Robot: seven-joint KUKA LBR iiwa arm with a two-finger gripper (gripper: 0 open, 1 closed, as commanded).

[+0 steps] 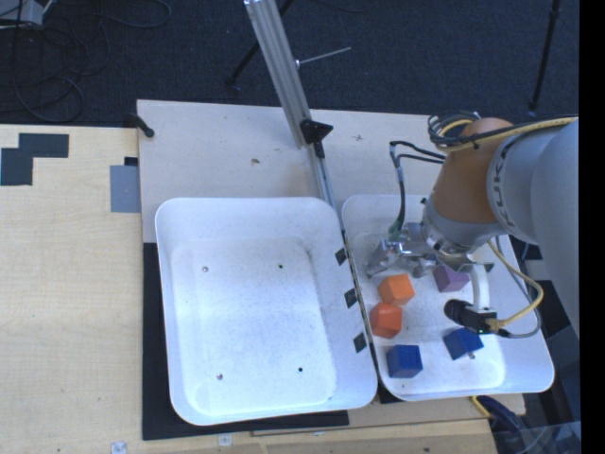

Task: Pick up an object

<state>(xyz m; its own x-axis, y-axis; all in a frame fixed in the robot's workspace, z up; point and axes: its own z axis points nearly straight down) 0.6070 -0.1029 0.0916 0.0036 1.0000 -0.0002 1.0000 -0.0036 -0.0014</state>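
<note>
In the right bin (515,372) lie several small blocks. An orange cube (397,289) sits near the bin's left wall, with a second orange block (386,321) just in front of it. A blue cube (405,360) rests near the front rim and another blue cube (463,343) lies to its right. A purple block (451,277) shows partly under the wrist. My gripper (391,253) hangs low in this bin, just behind the upper orange cube and left of the purple block. Nothing is visibly held.
The left bin (189,225) stands beside the right one, with black clips along the shared wall. A slanted aluminium rail (281,64) rises behind the bins. The grey arm with its orange band (463,183) covers the right bin's far right part.
</note>
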